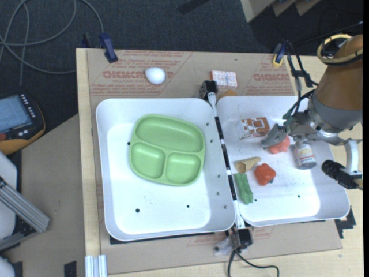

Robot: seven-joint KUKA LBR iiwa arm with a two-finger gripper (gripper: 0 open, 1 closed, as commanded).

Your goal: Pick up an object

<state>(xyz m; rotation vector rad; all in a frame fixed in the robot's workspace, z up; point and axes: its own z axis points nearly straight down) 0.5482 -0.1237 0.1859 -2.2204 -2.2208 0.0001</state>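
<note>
My gripper (278, 138) hangs low over the right bin (323, 203), near its back half. Right under its tip lies a small orange-red object (281, 147), partly covered by the gripper. A small silver can (304, 155) stands just to the right of it. To the left lies a brown-and-white snack packet (254, 126). Toward the front are a red pepper-like piece (264, 173), a tan cone (248, 164) and a green pod (243, 188).
The left bin (115, 212) holds a green divided plate (167, 150). On the bench behind the bins lie a white ball (154, 75) and a small patterned box (223, 78). Blue clamps (107, 46) grip the bench's back edge.
</note>
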